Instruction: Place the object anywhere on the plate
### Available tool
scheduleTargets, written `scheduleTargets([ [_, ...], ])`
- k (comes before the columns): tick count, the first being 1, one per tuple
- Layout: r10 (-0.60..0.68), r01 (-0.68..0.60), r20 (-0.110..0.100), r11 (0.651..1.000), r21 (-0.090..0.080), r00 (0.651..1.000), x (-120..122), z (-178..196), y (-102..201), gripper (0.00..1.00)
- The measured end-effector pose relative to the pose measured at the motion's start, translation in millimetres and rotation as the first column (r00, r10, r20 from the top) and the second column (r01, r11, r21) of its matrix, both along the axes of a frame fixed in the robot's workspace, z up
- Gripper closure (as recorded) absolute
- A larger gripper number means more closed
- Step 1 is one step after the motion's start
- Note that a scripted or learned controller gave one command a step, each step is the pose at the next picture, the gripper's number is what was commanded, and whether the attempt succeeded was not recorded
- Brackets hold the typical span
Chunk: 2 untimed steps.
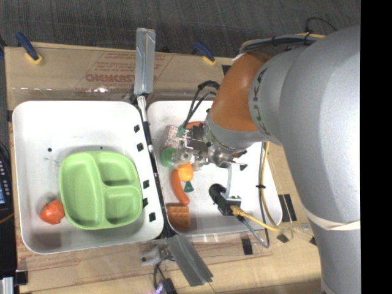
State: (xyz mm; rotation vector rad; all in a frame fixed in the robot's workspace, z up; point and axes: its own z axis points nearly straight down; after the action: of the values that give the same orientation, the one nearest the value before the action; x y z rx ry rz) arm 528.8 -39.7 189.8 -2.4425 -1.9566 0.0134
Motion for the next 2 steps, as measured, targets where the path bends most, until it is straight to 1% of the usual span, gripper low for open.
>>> scheduleTargets([
  [1,0.354,-0.354,0.012,0.935,-0.003,0.935,19.0,1.2,66.6,1.00],
  [2,0.354,-0.354,0.012,0.935,-0.003,0.935,19.0,1.3,66.4,0.00],
])
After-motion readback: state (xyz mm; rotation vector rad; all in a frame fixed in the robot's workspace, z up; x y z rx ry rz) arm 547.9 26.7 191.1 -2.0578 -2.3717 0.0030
